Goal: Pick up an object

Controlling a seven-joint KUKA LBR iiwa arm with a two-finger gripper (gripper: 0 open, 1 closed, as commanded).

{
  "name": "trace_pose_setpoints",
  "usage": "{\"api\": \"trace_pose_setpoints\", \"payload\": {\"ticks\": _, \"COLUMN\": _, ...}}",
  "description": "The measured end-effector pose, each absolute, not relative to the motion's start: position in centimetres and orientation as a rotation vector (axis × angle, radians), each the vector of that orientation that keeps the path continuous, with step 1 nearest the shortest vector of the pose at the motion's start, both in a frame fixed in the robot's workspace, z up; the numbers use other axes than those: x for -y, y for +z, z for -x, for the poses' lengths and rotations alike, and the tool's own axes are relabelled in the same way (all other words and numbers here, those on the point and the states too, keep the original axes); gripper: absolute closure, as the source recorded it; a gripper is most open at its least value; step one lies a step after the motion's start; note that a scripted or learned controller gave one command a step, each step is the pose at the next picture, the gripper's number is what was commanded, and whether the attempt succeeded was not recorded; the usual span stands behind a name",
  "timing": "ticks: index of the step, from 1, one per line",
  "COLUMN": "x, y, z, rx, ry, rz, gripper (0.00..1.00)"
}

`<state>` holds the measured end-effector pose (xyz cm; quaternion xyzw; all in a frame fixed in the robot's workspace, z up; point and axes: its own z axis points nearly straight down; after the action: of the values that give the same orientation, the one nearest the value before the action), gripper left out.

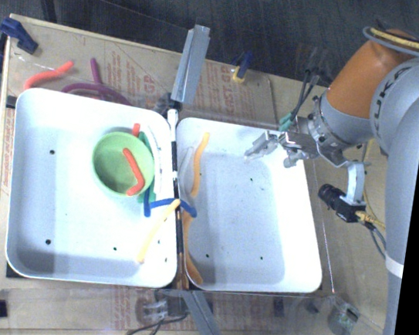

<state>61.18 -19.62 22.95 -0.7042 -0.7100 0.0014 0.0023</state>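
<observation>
Camera view: the grey arm with the orange band [371, 78] comes in from the upper right of the frame, and its metal two-finger claw [275, 148] hangs over the upper right part of the right-hand shallow white bin [303, 247], close to that bin's far rim. The two fingers stand apart, with nothing between them.

Most of the right bin's floor, from centre frame down to its lower rim, is bare white, so there is wide open room there. Its things crowd the left wall: a thin orange curved strip [198, 163] lies just inside that wall with its long axis running roughly from top to bottom of the frame, its upper end bent slightly right, well apart from the claw. A brownish strip [190, 265] lies along the same wall near the lower left corner of that bin.

In the left-hand white bin [32, 206] a round green plastic bowl [122, 164] sits right of centre, with a red bent strip [136, 169] lying in it. Just beside it, against the dividing rims, are a blue bent piece [158, 205] and a yellow stick [156, 233] whose long axis slants from upper right to lower left. The left half of that bin's floor is open.

On the wooden table [124, 60] above the left bin lie a red-orange strip [48, 74] and a purple loop [96, 90].
</observation>
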Motion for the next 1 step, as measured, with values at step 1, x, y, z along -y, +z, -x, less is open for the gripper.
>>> {"api": "trace_pose_setpoints", "payload": {"ticks": 1, "x": 14.66, "y": 14.83, "z": -64.37, "rx": 2.151, "ry": 0.005, "rz": 2.283, "gripper": 0.0}}
